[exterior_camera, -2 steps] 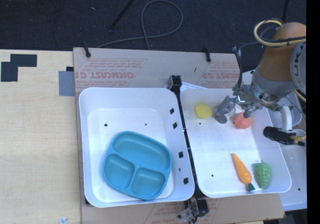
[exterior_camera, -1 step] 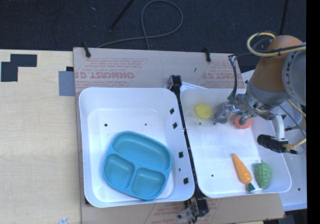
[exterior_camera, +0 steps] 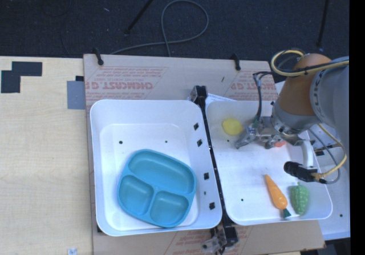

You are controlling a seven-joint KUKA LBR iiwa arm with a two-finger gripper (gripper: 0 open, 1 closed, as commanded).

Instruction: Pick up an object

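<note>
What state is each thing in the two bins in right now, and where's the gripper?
Blue tray: lying flat in the left bin, its compartments bare.
Yellow ball: resting in the right bin, near the far wall, apart from the gripper.
Carrot: lying on the right bin's floor.
Green toy: lying beside the carrot.
Gripper: low over the right bin, beside the yellow ball.

We see a blue tray [exterior_camera: 155, 187] lying in the left bin [exterior_camera: 108, 117], both bins on cardboard [exterior_camera: 148, 80] over the pale wooden surface [exterior_camera: 40, 162].
</note>
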